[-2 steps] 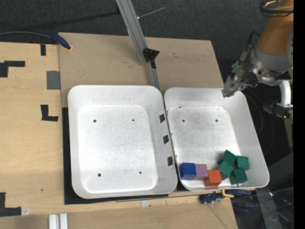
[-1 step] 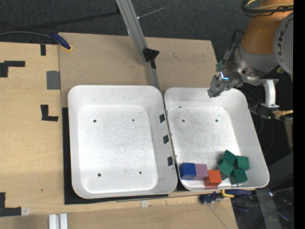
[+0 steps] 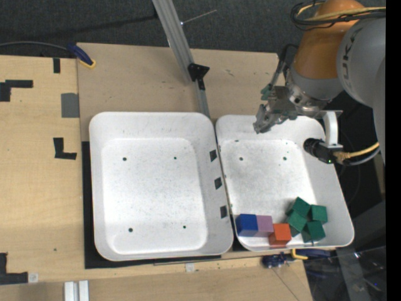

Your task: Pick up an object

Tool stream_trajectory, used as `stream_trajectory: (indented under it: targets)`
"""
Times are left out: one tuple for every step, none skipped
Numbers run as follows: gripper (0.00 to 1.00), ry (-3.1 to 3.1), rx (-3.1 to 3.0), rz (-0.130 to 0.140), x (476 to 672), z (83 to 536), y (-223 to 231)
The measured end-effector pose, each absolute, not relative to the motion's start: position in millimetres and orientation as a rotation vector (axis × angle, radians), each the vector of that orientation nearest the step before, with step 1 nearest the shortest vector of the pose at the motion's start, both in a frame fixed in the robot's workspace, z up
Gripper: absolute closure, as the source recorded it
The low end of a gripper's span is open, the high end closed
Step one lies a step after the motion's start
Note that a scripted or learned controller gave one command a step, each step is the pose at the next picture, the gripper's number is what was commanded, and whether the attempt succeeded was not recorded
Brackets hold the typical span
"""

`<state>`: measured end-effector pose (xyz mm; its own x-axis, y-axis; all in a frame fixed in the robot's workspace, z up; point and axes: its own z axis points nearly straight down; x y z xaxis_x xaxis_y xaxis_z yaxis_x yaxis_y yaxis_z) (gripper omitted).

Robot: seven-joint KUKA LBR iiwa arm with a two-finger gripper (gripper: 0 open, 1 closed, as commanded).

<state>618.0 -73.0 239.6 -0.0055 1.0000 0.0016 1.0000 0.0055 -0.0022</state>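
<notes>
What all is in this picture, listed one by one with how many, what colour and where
Bins: 2, white, side by side on the bench, left bin and right bin.
Green blocks: a cluster, exact count hard to tell, near right corner of the right bin.
Orange block: 1, near edge of the right bin, left of the green ones.
Purple block: 1, pale purple, between the orange and blue ones.
Blue block: 1, near left corner of the right bin.
Metal post: 1, grey, slanting from the top toward the gap between the bins.
Bench: 1, tan wood, with black tape marks.
Arm: 1, grey with orange band, at the right.
Gripper: 1, dark, over the far edge of the right bin.
</notes>
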Motion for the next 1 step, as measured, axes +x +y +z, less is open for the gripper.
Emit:
stream_trajectory:
  targets:
    - [1.0,-2.228,-2.212,0.001,625.2,232.6,-16.4]
